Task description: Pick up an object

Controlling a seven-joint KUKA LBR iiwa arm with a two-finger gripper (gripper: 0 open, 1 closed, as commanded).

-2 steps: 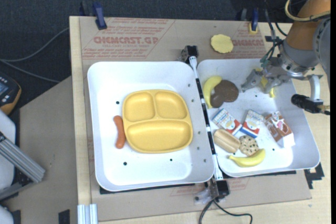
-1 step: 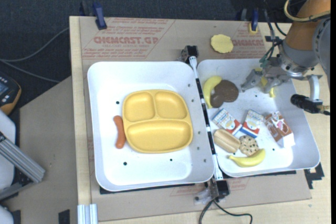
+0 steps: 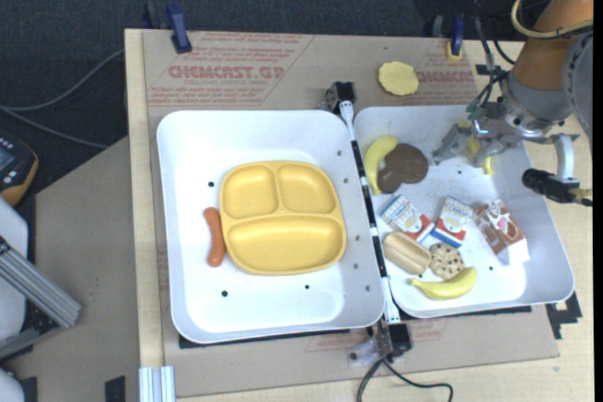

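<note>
My gripper (image 3: 468, 146) hangs over the back of the right bin (image 3: 546, 273), its grey fingers (image 3: 447, 144) spread open with bare bin floor between them. A small yellow bit (image 3: 488, 165) lies by the right finger. Left of the gripper, a yellow banana (image 3: 377, 155) curves around a brown cookie (image 3: 406, 165). Nearer the front lie small snack cartons (image 3: 407, 214), a red packet (image 3: 500, 232), a hot dog (image 3: 406, 252), a chocolate-chip cookie (image 3: 445, 259) and a second banana (image 3: 446, 285).
The left bin (image 3: 184, 155) holds a yellow divided plate (image 3: 283, 217) with an orange sausage (image 3: 215, 236) beside it on the left. A yellow disc (image 3: 399, 78) rests on the bench behind the right bin. The arm's orange band (image 3: 556, 38) stands at the right.
</note>
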